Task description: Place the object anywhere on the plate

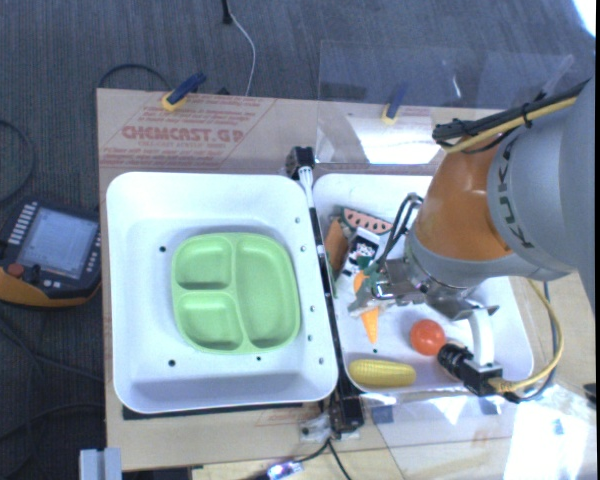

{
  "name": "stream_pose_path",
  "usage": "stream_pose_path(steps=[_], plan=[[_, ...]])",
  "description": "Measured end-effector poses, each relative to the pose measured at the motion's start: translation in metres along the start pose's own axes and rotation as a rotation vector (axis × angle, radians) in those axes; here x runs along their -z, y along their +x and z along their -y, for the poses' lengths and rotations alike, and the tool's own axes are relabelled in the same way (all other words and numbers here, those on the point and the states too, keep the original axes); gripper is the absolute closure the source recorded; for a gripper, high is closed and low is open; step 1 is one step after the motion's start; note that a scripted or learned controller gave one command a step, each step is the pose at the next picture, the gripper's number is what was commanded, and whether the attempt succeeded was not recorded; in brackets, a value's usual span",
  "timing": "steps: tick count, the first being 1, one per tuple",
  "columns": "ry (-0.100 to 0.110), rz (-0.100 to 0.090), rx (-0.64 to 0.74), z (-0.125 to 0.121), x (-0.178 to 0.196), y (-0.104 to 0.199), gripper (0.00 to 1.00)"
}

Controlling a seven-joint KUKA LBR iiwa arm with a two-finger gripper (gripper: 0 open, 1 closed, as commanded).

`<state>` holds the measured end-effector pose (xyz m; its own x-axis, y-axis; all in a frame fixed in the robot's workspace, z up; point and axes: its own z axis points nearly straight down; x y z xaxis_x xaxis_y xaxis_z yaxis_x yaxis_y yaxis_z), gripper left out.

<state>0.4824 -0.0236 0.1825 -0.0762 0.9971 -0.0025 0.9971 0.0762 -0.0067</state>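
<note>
A light green plate (pixel 236 290) with three compartments lies in the left white bin (pixel 140 218). In the right white bin (pixel 515 328) lie several toy foods: a yellow corn cob (pixel 382 372), an orange-red ball-shaped fruit (pixel 427 337), a small orange carrot (pixel 370 321), a watermelon slice (pixel 366 220) and a brown piece (pixel 335 241). My gripper (pixel 382 286) hangs low over the right bin's left half, just above the carrot, beside a small black and white item (pixel 359 253). The grey and orange arm hides the bin's middle.
A raised divider (pixel 318 268) separates the two bins. A cardboard sheet (pixel 180 133) lies under them. A teach pendant (pixel 45 253) rests on the carpet at the left. Cables run along the right bin's front edge.
</note>
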Motion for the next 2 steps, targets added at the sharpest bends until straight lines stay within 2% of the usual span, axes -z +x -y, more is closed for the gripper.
stream_pose_path(steps=[1,2], plan=[[-0.005,-0.004,-0.084,-0.0081,0.0667,0.0967,1.00],[-0.001,0.000,-0.089,-0.0072,0.0649,0.0928,0.00]])
